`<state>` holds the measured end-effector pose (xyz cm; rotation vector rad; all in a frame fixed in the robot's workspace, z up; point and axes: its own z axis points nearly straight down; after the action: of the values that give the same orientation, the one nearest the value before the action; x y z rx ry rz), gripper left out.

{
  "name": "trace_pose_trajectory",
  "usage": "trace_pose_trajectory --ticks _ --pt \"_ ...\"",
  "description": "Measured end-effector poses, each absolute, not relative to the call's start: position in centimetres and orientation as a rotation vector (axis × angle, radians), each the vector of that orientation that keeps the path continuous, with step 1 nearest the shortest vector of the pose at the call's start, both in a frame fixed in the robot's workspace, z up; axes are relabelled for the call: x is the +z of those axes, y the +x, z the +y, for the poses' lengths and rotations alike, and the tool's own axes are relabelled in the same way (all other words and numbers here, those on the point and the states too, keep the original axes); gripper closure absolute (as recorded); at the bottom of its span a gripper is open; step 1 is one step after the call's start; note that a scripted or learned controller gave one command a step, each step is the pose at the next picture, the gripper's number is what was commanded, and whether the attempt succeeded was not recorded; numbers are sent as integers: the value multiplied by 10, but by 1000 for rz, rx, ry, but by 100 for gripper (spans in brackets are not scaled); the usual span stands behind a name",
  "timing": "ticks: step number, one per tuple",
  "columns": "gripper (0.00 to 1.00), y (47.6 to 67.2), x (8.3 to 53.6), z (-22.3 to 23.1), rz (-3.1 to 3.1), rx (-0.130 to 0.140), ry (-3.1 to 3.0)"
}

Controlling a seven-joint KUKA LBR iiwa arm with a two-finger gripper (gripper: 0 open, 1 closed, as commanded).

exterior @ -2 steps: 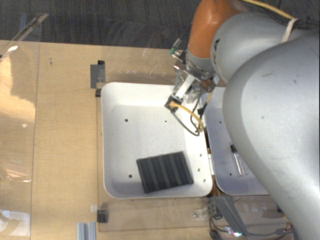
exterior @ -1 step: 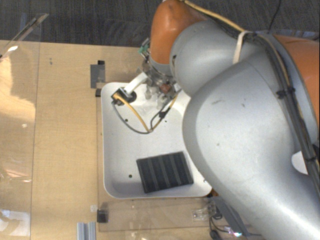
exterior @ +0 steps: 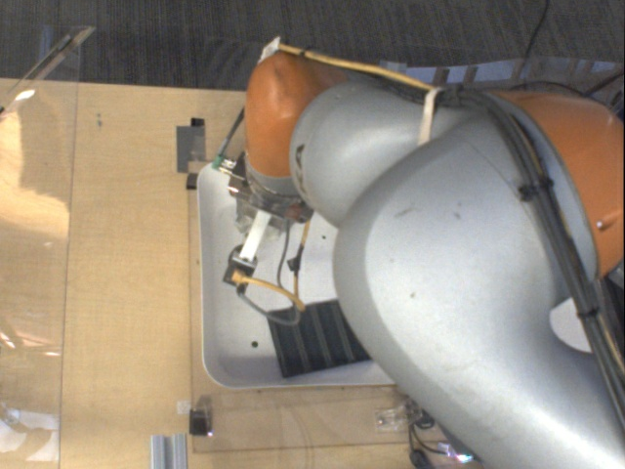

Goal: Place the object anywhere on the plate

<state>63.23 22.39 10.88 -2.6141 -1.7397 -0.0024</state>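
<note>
From where I stand the big grey arm (exterior: 459,262) leans low over the left white bin (exterior: 220,345) on the desk (exterior: 117,291), its jaws hidden so I cannot tell their state, presumably hunting an object I cannot pick out.

A robotics lab is indicated; a grey-and-orange industrial arm (exterior: 459,223) is mounted over a light wooden bench (exterior: 117,291); a white bin (exterior: 220,350) is clamped in place; dark carpet (exterior: 195,13) is seen at the far side.
</note>
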Motion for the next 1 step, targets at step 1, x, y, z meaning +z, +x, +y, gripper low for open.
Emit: trace_pose_trajectory --ticks 1 --pt "100 586 107 202 -2324 -33 -2128"
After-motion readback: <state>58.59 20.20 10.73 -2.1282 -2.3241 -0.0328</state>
